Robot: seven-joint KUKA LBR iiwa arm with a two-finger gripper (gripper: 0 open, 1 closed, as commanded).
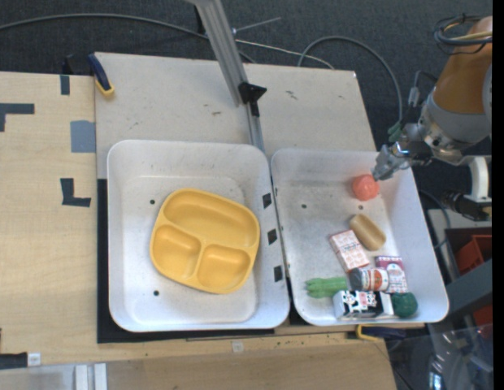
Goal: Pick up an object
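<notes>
The right bin point(313, 177) holds a small orange-red ball point(365, 187), a tan bread-like roll point(368, 231), a pink packet point(349, 249), a can point(375, 279), a green item point(327, 286), a black-and-white cow-pattern item point(359, 302) and a dark green ball point(405, 304). My gripper point(385, 168) hangs over the bin's far right corner, just up and right of the orange-red ball. Nothing shows between its tips. The arm comes in from the right with its orange band point(463, 75) above the wrist.
The left bin point(130, 218) holds a yellow divided tray point(205, 240). A grey slanted pole point(228, 47) rises behind the bins. Cables point(349, 47) run across the dark floor beyond the bench. A wooden tabletop point(32, 177) lies at the left.
</notes>
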